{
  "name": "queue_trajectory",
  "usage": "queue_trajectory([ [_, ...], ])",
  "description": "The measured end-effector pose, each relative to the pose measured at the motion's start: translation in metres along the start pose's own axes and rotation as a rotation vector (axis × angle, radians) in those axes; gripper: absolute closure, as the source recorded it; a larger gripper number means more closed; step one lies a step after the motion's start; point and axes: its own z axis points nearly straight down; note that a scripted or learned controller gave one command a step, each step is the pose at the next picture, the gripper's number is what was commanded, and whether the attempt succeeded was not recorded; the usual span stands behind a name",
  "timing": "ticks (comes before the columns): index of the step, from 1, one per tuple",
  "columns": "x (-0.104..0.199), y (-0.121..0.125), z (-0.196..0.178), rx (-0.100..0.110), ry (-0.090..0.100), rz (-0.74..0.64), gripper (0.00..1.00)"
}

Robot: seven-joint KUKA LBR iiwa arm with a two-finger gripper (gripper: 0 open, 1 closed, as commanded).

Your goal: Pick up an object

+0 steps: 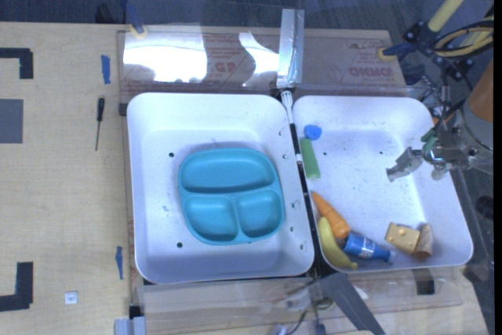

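Apparently empty, the claw [404, 165] hung spread; dropping squarely toward the block [401, 234] at six o'clock looked wisest.

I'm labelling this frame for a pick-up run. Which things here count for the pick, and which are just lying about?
For the pick: claw; right bin; carrot; banana; blue bottle; wooden block; green stick; blue cap.

Lying about: left bin; blue divided tray; screwdriver.
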Motion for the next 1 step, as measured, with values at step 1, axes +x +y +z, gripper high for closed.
queue_trajectory([
  [1,0.0126,-0.0245,-0.0024,0.000,0.000,0.012,0.00],
])
